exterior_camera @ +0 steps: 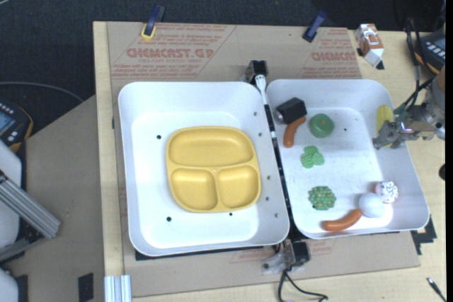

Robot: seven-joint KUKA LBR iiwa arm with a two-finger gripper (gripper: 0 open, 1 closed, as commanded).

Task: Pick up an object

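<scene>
Progress on the pick: nothing is sitting lifted yet, as far as I am seeing from where I stand. Working across from the left, the left bin is carrying a yellow divided tray, lying flat in its middle.

The right bin is holding all the loose pieces. A black block is lying at its upper left corner, with an orange sausage touching it just below. A round green piece is resting just beside those. A leafy green piece is lying below it, and a broccoli floret lower again. Along the near wall a second orange sausage is touching a white ball, with a speckled ball just beside it. A yellow piece is leaning against the right wall.

The gripper is hanging at that right wall, just below the yellow piece and well apart from the balls. Whether it is released or clenched I cannot tell; it is looking too small and cluttered. I am seeing nothing clearly held.

Judgement: the grasp and the lift are both remaining to be done, and the yellow piece is looking like the nearest candidate.
</scene>
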